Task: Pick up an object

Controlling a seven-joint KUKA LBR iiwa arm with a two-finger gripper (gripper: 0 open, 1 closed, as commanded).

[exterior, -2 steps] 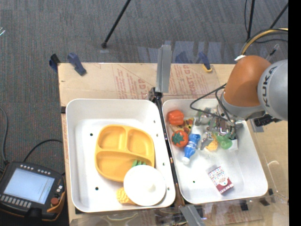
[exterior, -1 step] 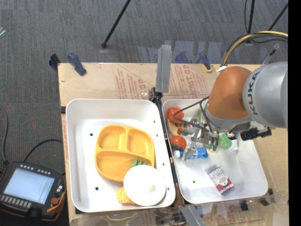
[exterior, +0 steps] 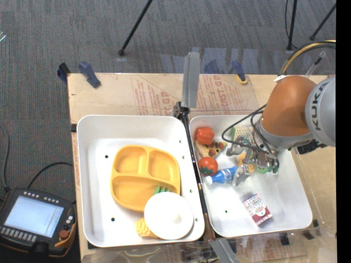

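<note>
My gripper [exterior: 248, 164] hangs low over the middle of the right bin [exterior: 285, 223], under the arm's orange band [exterior: 288, 106]. A blue and white bottle [exterior: 222, 176] lies on its side just left of the gripper, its end close to or touching the gripper. Two red tomato-like balls sit near the bin's left wall, one at the back [exterior: 204, 135] and one [exterior: 208, 165] beside the bottle. A small patterned box [exterior: 257, 209] lies toward the front. Small yellow and green items around the gripper are partly hidden by it.
The left bin [exterior: 90, 201] holds a yellow divided tray [exterior: 137, 174], a white round plate [exterior: 168, 215] overlapping its front corner, and a yellow item [exterior: 143, 229] at the front. A grey upright post [exterior: 191, 86] stands behind the bins. A teach pendant [exterior: 33, 218] lies at lower left.
</note>
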